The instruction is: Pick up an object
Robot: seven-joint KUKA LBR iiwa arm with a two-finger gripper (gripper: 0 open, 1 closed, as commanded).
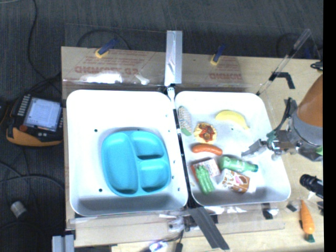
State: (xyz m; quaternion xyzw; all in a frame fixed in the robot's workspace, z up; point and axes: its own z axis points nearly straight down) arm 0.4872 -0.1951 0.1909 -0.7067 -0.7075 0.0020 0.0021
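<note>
right bin (262, 106) | green bottle (239, 165) just left of jaws (255, 147) | jaws state unclear

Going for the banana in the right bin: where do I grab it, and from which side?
Take the banana across its middle, coming straight down from above. It lies flat and curved, alone near the bin's far wall, with open floor on both sides for the fingers. The gripper sits nearer the green bottle.

Soft overhead light, slightly blurry, faint shadows
</note>
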